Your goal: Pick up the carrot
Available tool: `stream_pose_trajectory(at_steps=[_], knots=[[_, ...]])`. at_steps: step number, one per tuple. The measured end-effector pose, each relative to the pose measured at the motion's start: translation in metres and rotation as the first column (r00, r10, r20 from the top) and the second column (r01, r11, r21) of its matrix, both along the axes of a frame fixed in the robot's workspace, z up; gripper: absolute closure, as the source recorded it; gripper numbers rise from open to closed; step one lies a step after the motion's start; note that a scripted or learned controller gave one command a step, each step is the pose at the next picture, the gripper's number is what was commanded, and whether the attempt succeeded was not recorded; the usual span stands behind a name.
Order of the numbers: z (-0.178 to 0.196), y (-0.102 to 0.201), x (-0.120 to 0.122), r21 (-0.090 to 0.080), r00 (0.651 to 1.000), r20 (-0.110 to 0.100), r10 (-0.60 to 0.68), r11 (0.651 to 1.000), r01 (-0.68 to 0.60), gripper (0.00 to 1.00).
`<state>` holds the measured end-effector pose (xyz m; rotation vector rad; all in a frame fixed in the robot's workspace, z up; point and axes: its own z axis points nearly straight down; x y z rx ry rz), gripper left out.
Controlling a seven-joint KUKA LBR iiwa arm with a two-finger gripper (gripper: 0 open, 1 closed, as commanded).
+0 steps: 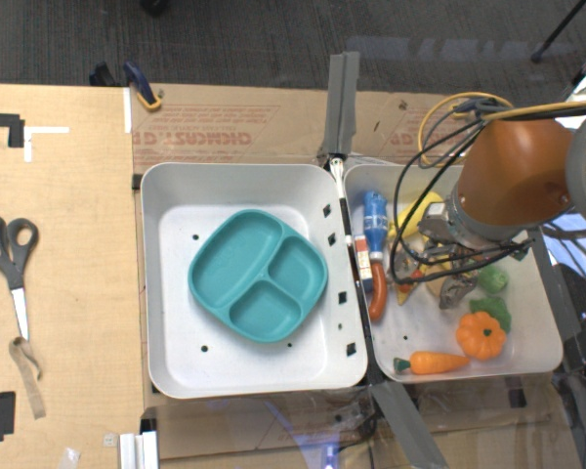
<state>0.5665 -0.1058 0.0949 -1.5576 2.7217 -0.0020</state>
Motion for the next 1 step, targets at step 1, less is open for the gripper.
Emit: stream_pose_trajectory(at_steps=[1], knots=[[-0.002, -0.0367, -0.0355, 0.0, 0.997, -0.003, -0.073, 0.997, 0.073, 0.0]])
